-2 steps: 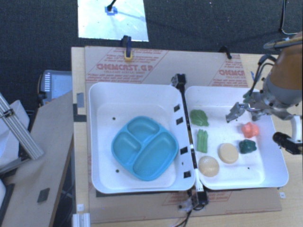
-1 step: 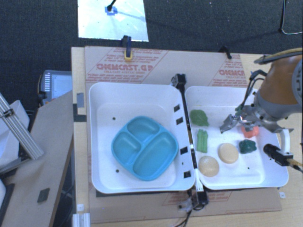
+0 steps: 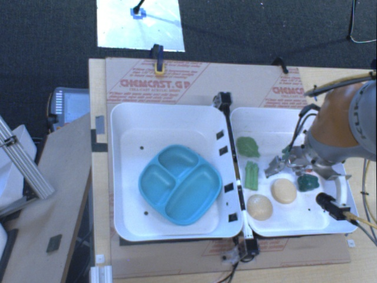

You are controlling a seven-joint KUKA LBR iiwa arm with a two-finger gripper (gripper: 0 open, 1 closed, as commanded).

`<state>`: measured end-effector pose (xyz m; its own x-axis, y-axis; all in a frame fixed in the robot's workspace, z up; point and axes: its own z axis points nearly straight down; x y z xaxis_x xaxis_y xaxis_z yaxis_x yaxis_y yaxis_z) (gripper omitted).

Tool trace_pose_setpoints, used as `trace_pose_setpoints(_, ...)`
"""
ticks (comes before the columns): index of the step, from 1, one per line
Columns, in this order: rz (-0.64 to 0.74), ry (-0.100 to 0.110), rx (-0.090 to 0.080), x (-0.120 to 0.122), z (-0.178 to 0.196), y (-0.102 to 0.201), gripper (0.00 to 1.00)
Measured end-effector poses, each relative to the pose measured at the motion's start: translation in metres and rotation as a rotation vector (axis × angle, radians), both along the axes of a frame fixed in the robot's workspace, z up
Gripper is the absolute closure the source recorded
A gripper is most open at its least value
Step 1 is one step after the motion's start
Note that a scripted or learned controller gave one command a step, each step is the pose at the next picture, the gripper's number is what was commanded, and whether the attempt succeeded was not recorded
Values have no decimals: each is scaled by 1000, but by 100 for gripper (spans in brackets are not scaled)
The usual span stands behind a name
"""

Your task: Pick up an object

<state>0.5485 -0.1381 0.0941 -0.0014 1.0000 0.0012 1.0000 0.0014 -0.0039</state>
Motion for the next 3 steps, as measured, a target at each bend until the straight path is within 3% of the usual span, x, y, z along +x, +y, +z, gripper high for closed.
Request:
trace_pose_setpoints(1,0,-4,-1,1,-10,0,0)
trace_pose_setpoints(2,-1,-7,-1,2,1,0,100)
trace_pose_setpoints(3,0,-10,-3,7,50,-9,100)
